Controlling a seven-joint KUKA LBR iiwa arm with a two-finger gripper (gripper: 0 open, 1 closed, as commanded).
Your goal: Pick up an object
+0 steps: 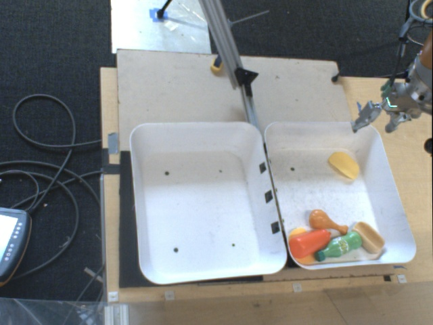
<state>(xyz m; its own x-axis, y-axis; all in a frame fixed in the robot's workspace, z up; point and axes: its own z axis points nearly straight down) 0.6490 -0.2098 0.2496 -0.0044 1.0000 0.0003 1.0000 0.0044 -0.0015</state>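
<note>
1. The gripper [380, 117] was seen way over at the right edge, parked above the far right corner of the right bin [399, 208], with the arm [423, 66] reaching in from the right.
2. Its two fingers were spread apart, so the jaws were released, and nothing was caught between them.
3. A yellow piece [344, 165] was left lying on its own in the far part of the right bin, below and a bit left of the gripper, well apart from the rest.
4. The other stuff was bunched up in the near right corner of that bin: an orange drumstick-shaped toy [323, 219], a red-orange carrot-ish thing [310, 240], a green bottle [340, 246] and a tan bread-like piece [369, 236], all touching or just beside each other.
5. The left bin [145, 202] was pressed right up against the right one, side by side.
6. Black cables [47, 168] were looped on the dark floor at the left, next to a handheld screen [10, 239].
</note>
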